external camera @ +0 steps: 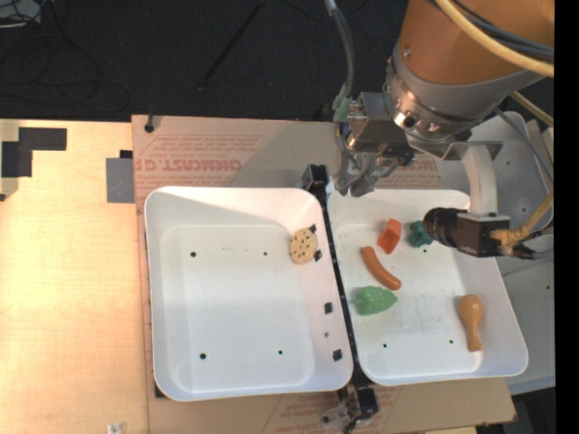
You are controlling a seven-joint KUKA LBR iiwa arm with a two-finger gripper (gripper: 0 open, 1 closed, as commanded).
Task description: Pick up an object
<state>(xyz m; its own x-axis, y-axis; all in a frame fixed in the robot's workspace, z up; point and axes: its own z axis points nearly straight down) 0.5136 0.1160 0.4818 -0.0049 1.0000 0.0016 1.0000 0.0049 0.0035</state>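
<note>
My gripper [357, 184] hangs above the far left corner of the right bin [507, 355], open, with nothing between its fingers. Below it in that bin lie an orange-red block [390, 235], a small teal piece [419, 235], a reddish sausage [380, 268], a green leafy toy [373, 300] and a tan drumstick-shaped toy [470, 319]. A round speckled cookie [305, 245] rests in the left bin [172, 333], against its right wall. The gripper touches none of these.
A black divider [331, 269] runs between the two bins. A black cylindrical fixture with cables [463, 231] reaches over the right bin's far right side, next to the teal piece. The arm's wide grey and orange body [470, 52] looms over the bin's back edge.
</note>
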